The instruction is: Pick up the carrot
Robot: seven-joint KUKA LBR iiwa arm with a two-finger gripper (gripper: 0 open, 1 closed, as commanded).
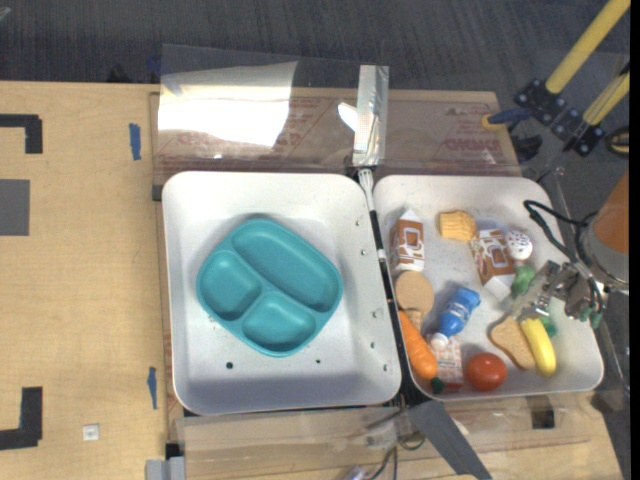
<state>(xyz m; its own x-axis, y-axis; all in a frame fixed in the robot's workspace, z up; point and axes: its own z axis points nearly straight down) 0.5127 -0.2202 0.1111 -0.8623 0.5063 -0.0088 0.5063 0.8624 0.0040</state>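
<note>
My desk is pale, matt wood, like plywood, with a fine grain. On it sit two white bins, smooth and faintly shiny, like moulded plastic. A teal tray in the left bin looks like smooth matt plastic. Behind the bins, clear plastic sheeting glares brightly, and a strip of metal gleams. The carrot, tomato and banana are glossy toy plastic. My claw looks like dull grey metal. The floor beyond looks like rough dark carpet.
</note>
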